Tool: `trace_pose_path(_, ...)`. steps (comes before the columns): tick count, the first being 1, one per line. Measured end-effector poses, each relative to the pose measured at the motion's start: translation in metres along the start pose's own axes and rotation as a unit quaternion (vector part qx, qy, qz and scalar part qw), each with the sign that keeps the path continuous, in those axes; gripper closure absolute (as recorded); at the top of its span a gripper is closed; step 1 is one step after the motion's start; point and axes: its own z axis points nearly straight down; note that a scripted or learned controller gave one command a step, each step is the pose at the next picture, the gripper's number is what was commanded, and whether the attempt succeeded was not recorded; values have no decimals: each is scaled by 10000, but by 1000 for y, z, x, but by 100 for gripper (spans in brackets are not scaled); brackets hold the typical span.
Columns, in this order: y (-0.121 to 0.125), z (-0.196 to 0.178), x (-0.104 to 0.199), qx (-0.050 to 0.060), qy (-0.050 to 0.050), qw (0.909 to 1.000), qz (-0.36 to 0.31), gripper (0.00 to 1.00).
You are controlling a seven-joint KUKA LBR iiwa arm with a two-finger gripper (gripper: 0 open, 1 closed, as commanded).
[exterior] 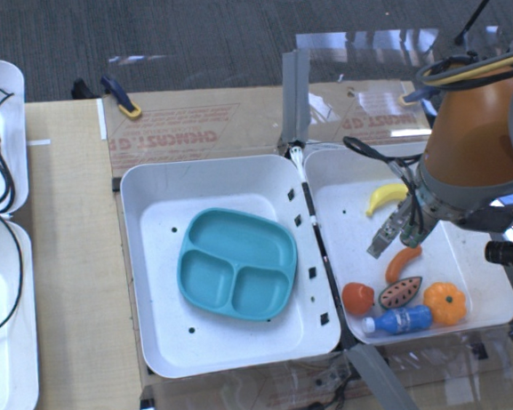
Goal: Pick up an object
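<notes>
The gripper (389, 235) hung just above the sausage (402, 261) — finger spread impossible to tell — and a slanted descent risked nudging it toward the tomato (357, 298).

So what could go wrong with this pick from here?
1. The gripper hovers over bare bin floor between the banana and the carrot, so closing there may catch nothing.
2. The tomato, bottle, pumpkin and brown oval item lie packed together; reaching for one could nudge its neighbours or trap two.
</notes>
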Motion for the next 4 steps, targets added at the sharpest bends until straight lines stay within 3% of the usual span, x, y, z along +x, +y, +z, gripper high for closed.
trace_pose_path(1,38,-65,-19,8,-1,9989,465,100)
trace_pose_path(2,63,-141,-38,4,-4,10000,88,100)
trace_pose_path(3,64,-149,-39,8,-15,10000,79,100)
trace_pose_path(4,64,-149,-39,9,-14,10000,80,0)
